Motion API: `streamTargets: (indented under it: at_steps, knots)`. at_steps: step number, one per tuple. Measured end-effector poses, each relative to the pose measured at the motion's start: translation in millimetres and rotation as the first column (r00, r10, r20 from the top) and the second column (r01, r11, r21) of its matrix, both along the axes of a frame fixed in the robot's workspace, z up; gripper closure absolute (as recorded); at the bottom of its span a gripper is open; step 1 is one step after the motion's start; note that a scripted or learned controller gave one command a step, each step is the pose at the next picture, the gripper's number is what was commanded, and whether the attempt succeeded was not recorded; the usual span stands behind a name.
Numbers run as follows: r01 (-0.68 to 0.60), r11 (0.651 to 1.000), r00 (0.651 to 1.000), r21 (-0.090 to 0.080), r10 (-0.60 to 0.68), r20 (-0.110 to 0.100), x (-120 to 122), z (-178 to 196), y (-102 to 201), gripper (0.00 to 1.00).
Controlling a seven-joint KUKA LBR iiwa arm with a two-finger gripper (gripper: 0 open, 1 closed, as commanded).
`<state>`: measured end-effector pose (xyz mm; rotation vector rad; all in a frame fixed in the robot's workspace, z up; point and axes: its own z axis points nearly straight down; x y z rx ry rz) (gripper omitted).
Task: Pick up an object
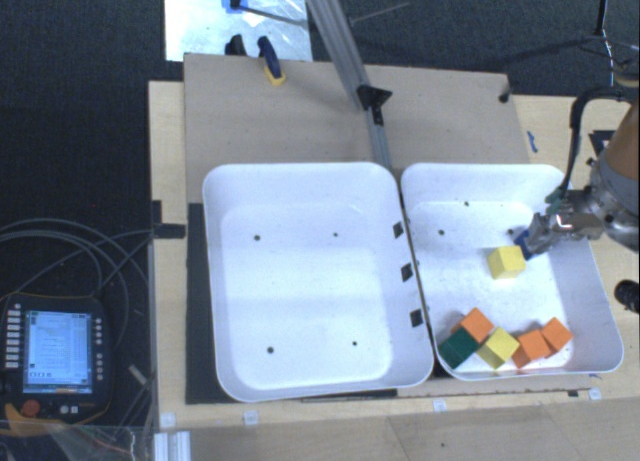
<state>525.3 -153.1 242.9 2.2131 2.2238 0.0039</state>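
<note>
Gripper [527, 240]: finger state could not be told, just beside yellow cube [506, 261].
Advice: centre over cube, descend straight, then close.

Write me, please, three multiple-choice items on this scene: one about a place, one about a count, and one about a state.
1. Which bin holds the blocks? A left B right C both
2. How many orange blocks show? A one B three C five
3. The lone yellow block lies: A stacked on others B apart from the cluster C outside the bins

Answers: 1 B, all blocks lie in the right bin. 2 B, orange blocks. 3 B, the lone yellow block lies near the gripper, apart from the cluster.
</note>
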Motion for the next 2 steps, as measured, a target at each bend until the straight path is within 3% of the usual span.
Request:
streamTargets:
  at_steps: [2]
  knots:
    - [-0.007,1.000,1.000,0.003,0.007,-0.001,33,5,105,1.00]
